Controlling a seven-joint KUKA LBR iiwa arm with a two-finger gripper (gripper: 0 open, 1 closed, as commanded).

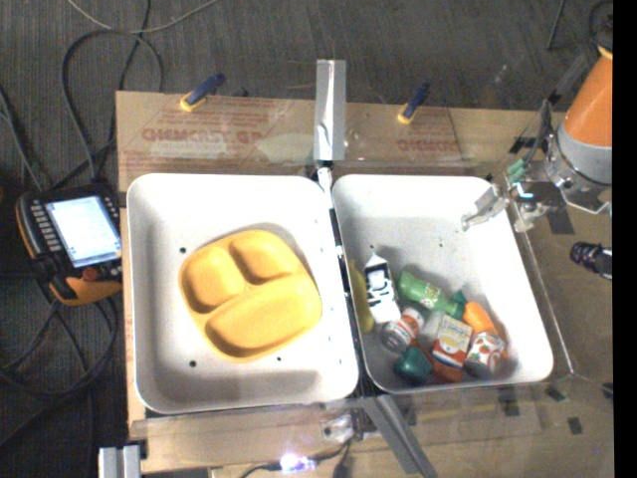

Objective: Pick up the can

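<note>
The can (398, 333), small and silver-grey with a red end, lies on its side in the pile at the front of the right bin (438, 217). It touches a black-and-white milk carton (377, 285) on its left and a teal object (412, 365) in front. My gripper (488, 205) hangs over the bin's far right corner, well behind and to the right of the can, with nothing seen in it. The arm's orange band (589, 108) is at the right edge.
Around the can lie a green bottle (426, 292), an orange carrot-like piece (479, 317), a small juice carton (451, 339) and a red-and-white item (485, 351). The left bin (149, 267) holds a yellow divided plate (251, 292). A handheld pendant (75, 232) sits far left.
</note>
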